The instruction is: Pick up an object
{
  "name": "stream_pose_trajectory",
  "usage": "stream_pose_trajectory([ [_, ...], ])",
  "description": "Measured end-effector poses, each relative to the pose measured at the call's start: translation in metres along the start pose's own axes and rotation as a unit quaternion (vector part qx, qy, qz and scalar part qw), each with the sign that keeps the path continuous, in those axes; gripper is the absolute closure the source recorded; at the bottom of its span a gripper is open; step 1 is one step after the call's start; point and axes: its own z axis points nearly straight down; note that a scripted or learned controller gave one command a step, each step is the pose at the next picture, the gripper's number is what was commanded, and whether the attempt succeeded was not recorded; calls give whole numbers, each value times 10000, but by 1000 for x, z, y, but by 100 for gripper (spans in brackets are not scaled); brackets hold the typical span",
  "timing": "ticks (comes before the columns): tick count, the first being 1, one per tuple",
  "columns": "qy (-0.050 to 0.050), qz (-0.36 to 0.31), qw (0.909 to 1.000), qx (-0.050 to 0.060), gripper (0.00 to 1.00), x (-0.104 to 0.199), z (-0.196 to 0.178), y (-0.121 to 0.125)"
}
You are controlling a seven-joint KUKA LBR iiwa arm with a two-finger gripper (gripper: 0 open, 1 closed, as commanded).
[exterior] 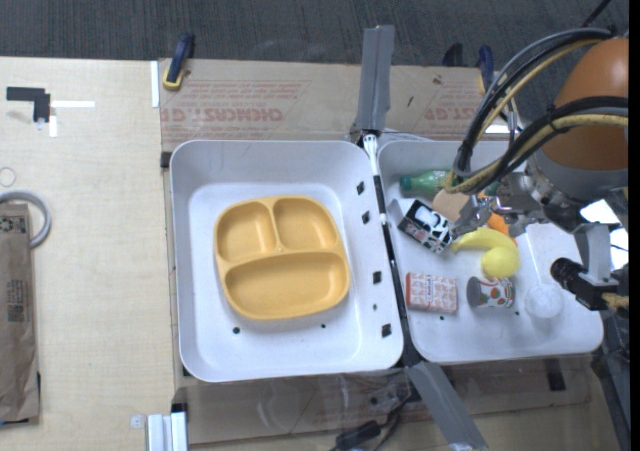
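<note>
The right bin (430, 337) holds several small things: a green bottle (425, 181) at the back, a black and white toy (427, 227), a yellow banana (478, 239), a yellow lemon (501, 261), a red and white box (432, 292) and a small patterned cup (490, 292). My gripper (487, 210) hangs low over the back middle of this bin, just above the banana and beside the toy. Cables and the wrist cover much of it. Nothing shows between its fingertips.
The left bin (195, 269) holds a yellow divided plate (282, 257). A clear, pale round thing (543, 303) lies at the right bin's front right. The grey arm with its orange band (598, 89) and cables loom over the right bin's far right side.
</note>
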Motion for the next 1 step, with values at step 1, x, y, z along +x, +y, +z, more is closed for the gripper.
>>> stream_pose_trajectory([
  [1,-3,-141,9999,-10,0,-66,-6,-1],
])
